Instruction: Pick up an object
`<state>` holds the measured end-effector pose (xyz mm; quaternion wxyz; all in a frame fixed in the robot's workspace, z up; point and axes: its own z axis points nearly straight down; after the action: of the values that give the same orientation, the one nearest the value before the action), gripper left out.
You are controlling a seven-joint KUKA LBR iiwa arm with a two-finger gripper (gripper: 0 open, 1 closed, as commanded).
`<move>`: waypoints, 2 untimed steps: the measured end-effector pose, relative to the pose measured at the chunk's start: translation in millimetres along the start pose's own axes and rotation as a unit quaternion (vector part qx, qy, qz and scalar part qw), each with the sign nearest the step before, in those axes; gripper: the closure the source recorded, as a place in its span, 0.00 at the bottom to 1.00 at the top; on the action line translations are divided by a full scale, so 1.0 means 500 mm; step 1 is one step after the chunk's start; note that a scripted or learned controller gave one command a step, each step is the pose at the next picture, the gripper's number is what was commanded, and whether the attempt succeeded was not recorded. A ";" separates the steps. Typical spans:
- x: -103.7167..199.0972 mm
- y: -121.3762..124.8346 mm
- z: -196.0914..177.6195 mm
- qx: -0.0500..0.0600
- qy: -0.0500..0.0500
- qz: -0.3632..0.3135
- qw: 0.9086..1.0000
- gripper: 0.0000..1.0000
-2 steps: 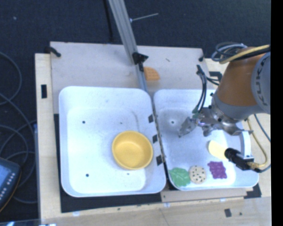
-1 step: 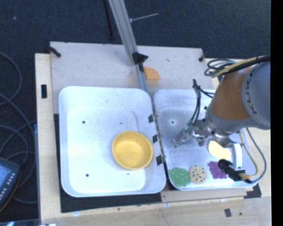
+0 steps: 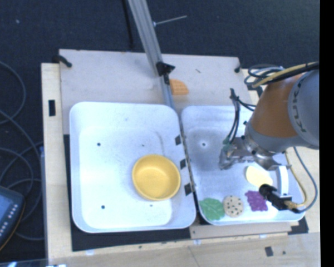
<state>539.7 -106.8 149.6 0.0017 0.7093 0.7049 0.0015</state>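
Claw over right bin floor (grip unclear), toys crowd near edge.

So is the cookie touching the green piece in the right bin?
Apart. The camera view shows a thin strip of white bin floor between the cookie and the green piece.

Two bins sit side by side on the desk — the left bin holds a bowl toward its 4 o'clock corner. In the right bin, a leaf-shaped piece, a cookie and a grape cluster line up along the 6 o'clock edge — a lemon-like piece lies just at 12 o'clock of the cluster. The end effector hangs over the right bin's middle.
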 end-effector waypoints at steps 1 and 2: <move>-0.006 -0.006 -0.090 -0.001 -0.001 -0.002 1.000 1.00; -0.009 -0.002 -0.134 0.000 0.000 -0.004 1.000 1.00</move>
<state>538.3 -111.3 216.8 0.0022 0.7065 0.7077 0.0014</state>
